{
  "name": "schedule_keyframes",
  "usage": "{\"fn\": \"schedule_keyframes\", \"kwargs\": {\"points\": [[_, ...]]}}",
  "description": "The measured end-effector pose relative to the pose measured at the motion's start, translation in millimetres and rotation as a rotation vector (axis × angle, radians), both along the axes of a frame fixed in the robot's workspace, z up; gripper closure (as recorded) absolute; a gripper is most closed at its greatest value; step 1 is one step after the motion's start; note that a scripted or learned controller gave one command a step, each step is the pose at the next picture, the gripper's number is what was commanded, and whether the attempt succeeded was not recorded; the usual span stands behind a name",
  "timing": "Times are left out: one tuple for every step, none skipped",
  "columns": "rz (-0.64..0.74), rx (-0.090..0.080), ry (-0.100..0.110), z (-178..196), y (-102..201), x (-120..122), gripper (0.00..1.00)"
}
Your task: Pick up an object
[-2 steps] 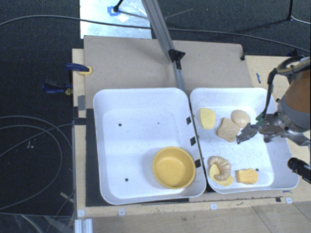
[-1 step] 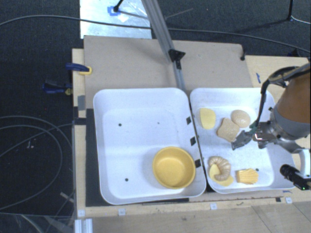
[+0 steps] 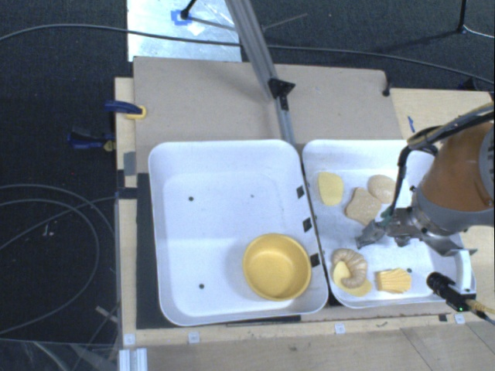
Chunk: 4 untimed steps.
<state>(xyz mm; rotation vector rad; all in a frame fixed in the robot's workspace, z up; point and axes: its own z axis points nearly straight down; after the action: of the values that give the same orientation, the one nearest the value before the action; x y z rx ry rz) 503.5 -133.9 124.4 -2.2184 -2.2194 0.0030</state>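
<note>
The right bin [image 3: 325, 154] holds several food-like pieces. A flat yellow piece [image 3: 330, 188] lies at its left, a tan biscuit-shaped piece [image 3: 362, 205] beside it, and a pale round bun [image 3: 380, 185] further right. Near the front lie a curled croissant shape [image 3: 350, 267] and a yellow wedge [image 3: 393, 280]. My gripper [image 3: 380, 233] hangs over the middle of this bin, just below the biscuit piece and above the croissant and the wedge. I see nothing held in it. The orange wrist band [image 3: 456, 172] sits to its right.
The left bin [image 3: 201, 168] holds a yellow bowl [image 3: 277, 266] in its front right corner. A grey metal pole [image 3: 255, 41] slants down to the gap between the bins. Blue clamps [image 3: 116, 108] sit on the bench's left edge. Cables lie on the dark floor.
</note>
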Motion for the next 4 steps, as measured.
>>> {"fn": "schedule_keyframes", "kwargs": {"points": [[0.000,-0.002,-0.008,14.1,-0.5,2.2,1.00],[0.004,-0.003,-0.013,77.8,-5.2,4.6,1.00],[0.004,-0.004,-0.012,133.2,-13.3,13.3,1.00],[0.005,-0.003,-0.010,178.8,-13.6,14.7,1.00]]}}
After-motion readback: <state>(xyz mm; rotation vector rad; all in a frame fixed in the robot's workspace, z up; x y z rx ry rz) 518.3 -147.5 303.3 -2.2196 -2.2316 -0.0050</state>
